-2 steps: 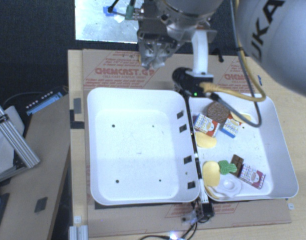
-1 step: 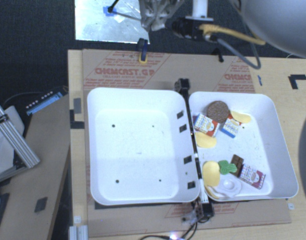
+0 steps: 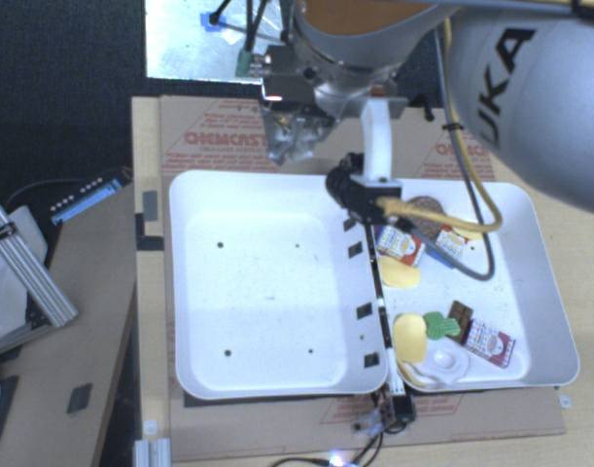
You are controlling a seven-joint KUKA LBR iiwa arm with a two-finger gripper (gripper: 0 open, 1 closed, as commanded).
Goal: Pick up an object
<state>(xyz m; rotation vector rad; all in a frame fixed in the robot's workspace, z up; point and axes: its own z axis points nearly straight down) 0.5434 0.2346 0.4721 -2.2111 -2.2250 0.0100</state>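
While tool [image 3: 293,146] hangs above far rim of view-left bin [image 3: 240,177], grip unreadable, items [image 3: 410,337] crowd view-right bin [image 3: 530,261]

One fixed camera sits above the bench [image 3: 92,290], looking down at a slant, fairly close. Left bin [image 3: 258,290] at eight o'clock, right bin [image 3: 532,290] at four; arm [image 3: 530,86] at two o'clock, nearest the lens.
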